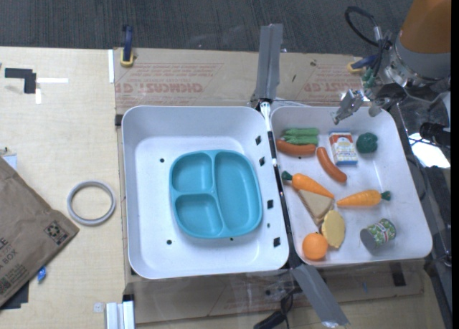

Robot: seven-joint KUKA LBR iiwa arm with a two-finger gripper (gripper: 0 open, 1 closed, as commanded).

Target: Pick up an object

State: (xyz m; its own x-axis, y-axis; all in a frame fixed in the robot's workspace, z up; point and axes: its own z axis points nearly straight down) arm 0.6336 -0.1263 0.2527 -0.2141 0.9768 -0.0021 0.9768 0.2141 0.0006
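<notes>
The arm (430, 19) comes in from the right, its orange band high at the far right corner, and the gripper (356, 105) hangs over the far edge of the right bin (416, 198). The fingers (346, 107) look spread and released, with nothing between them, though they are small and dark against the rim, so that is my best reading.

All the toy food lies in the right bin. Along the far side lie a green pea pod (299, 135) with a sausage (296, 149) just beside it on the near side, then a small carton (343, 148) and a dark green broccoli piece (367, 142) further right. A second sausage (331, 165) lies at a slant beside the carton. In the middle are a carrot (310, 184) and, to its right, another carrot (362, 198). A bread wedge (315, 204) touches the first carrot. Nearer still sit an orange (314, 246), a pale potato-like slice (333, 229) and a can (378, 234).

The left bin (143, 141) holds a blue divided plate (215, 195). On the tabletop (57, 141) to the left lies a tape ring (91, 201).
</notes>
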